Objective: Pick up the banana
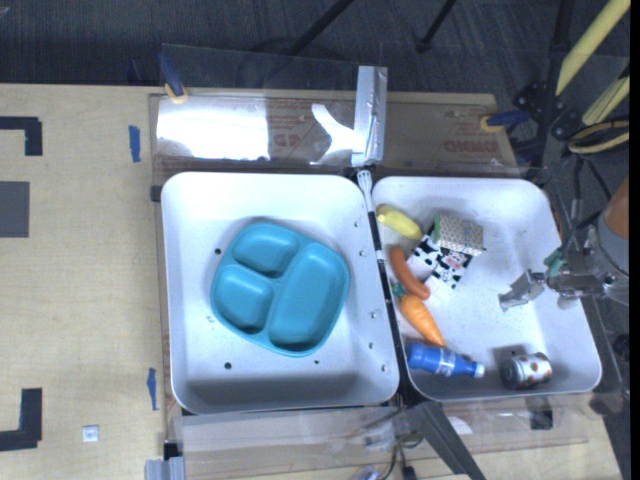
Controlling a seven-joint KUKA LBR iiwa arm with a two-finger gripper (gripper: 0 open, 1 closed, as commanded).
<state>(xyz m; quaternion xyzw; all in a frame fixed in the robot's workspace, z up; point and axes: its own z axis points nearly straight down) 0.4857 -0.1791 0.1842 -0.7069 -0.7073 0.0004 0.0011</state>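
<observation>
The yellow banana (398, 222) lies in the right bin (520, 200), at its far left corner beside the dividing wall. My gripper (543, 295) hovers at the right side of that bin, well to the right of the banana and a little nearer the front. Its fingers (516, 293) are spread open with nothing between them. Bare bin floor lies below the gripper.
Two orange carrots (412, 290), a checkered packet (443, 258) and a speckled box (460, 233) lie just beside the banana. A blue bottle (443, 362) and a metal can (526, 368) sit along the front wall. The left bin (190, 218) holds a blue divided plate (280, 286).
</observation>
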